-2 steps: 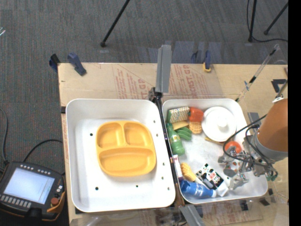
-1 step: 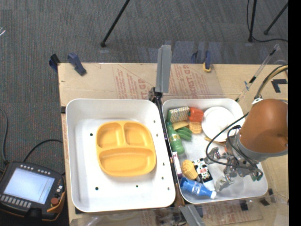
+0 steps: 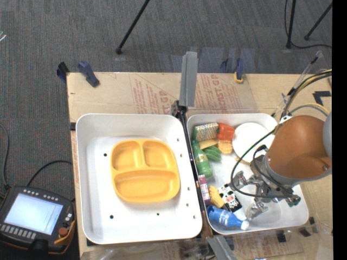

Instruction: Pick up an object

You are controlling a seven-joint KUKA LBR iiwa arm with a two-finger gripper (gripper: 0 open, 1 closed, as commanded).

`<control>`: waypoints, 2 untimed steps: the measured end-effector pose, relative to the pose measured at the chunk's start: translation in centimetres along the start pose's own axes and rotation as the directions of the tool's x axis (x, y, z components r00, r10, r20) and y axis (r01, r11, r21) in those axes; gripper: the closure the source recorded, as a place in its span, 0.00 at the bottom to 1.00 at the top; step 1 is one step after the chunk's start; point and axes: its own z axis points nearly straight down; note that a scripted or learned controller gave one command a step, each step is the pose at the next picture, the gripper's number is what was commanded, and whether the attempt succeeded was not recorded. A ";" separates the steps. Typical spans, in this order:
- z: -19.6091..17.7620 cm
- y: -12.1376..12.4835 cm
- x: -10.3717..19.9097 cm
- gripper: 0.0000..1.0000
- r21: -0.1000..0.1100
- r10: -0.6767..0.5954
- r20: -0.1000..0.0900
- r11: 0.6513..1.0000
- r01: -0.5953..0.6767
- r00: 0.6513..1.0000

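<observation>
over the right shallow white bin (image 3: 282,216), the grey arm's two-finger gripper (image 3: 259,206) hangs low near the front, fingers slightly parted with nothing seen between them. just left of it lie a blue plastic bottle with a white cap (image 3: 226,218), a black-and-white cow-patterned toy (image 3: 231,197) and a yellow corn cob (image 3: 215,195). the left bin (image 3: 87,145) holds a yellow divided plastic tray (image 3: 145,170).
</observation>
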 end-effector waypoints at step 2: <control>-0.5 1.3 -1.8 0.00 0.011 -0.152 0.005 0.988 0.152 0.988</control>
